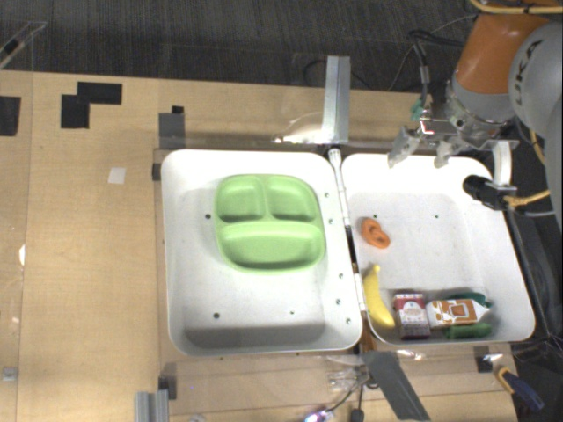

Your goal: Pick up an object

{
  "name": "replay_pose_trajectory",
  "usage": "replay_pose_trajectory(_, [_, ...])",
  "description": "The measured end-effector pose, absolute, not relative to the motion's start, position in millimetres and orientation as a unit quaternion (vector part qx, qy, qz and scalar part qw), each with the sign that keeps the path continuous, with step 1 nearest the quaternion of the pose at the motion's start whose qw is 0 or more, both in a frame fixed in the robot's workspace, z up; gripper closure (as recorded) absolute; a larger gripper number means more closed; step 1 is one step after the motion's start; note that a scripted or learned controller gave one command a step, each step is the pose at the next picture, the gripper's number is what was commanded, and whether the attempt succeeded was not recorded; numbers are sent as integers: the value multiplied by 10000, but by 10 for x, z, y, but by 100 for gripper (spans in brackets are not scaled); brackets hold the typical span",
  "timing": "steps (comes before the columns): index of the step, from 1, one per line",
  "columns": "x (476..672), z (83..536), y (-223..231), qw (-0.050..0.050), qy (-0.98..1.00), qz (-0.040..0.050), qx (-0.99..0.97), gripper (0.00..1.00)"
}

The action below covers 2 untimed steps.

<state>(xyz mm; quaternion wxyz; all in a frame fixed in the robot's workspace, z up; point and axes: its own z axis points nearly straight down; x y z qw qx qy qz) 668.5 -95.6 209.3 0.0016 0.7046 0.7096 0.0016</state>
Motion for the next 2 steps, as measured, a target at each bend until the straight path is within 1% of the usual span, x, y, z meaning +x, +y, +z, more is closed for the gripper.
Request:
replay_pose_trajectory(1, [5384,932,-1181,26,6955,27,7185,0])
replay_pose_trajectory(2, [6206,1072,-988,20,6529,21,7575,0])
